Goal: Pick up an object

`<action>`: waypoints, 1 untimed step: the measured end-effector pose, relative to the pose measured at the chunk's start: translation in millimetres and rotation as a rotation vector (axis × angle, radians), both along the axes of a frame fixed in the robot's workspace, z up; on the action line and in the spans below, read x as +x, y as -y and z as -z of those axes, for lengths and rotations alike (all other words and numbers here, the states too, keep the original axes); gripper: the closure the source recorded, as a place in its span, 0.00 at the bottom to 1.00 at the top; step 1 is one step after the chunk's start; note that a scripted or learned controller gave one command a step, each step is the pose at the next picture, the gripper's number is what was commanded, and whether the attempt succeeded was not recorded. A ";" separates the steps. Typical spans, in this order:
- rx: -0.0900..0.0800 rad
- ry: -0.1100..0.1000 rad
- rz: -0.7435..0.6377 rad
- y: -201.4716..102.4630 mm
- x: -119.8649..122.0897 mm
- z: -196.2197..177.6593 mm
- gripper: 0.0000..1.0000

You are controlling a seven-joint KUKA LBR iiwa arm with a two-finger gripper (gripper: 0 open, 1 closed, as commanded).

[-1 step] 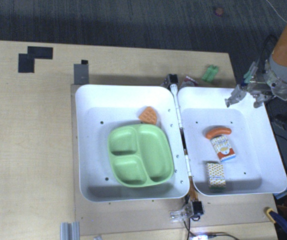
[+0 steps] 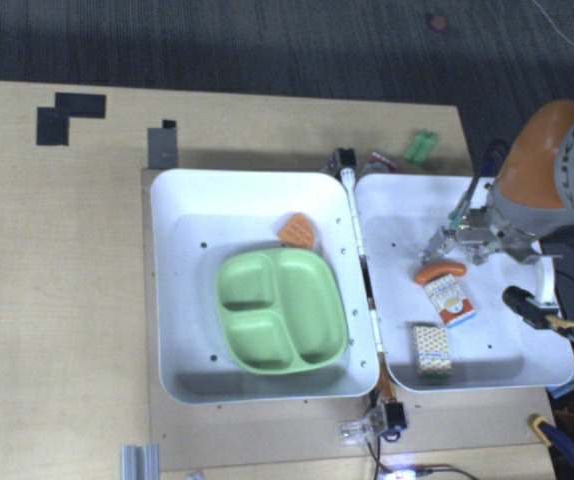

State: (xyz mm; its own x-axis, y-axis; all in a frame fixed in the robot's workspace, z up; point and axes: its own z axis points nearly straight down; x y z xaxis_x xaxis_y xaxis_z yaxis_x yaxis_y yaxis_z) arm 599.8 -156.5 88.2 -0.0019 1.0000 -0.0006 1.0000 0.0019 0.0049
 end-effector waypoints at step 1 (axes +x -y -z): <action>0.001 0.000 -0.004 -24.7 59.9 2.6 0.00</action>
State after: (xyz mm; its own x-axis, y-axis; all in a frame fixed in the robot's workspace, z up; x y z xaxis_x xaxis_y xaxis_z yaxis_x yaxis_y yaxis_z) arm 659.7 -131.8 85.6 -0.0060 1.0000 0.0009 1.0000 0.0060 0.0052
